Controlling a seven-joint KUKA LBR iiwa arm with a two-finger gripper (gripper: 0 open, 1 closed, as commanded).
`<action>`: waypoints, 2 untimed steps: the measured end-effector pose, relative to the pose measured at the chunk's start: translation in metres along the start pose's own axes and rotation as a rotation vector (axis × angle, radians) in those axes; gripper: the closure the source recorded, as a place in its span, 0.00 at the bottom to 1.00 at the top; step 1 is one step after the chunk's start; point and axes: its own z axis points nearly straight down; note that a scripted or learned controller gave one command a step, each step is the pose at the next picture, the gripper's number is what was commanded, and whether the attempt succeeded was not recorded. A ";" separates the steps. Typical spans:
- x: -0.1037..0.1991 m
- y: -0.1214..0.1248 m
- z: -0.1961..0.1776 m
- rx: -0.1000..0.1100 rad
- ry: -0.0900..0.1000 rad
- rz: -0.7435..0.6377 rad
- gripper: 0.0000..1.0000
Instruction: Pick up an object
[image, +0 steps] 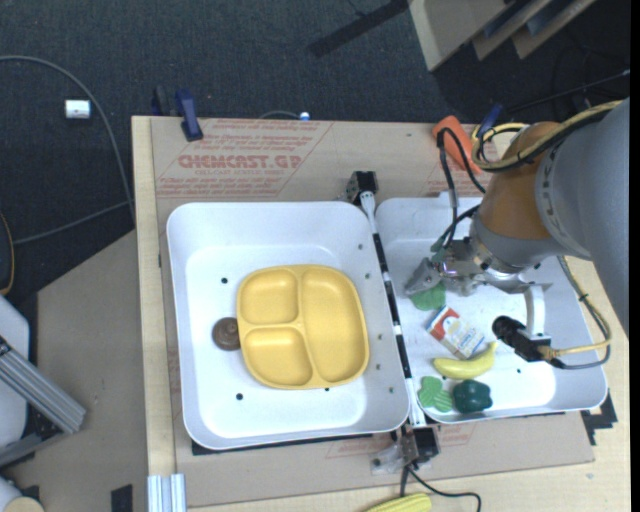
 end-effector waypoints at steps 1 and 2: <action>0.000 0.001 -0.010 -0.003 -0.001 -0.001 1.00; 0.079 0.018 -0.102 -0.003 0.003 -0.002 1.00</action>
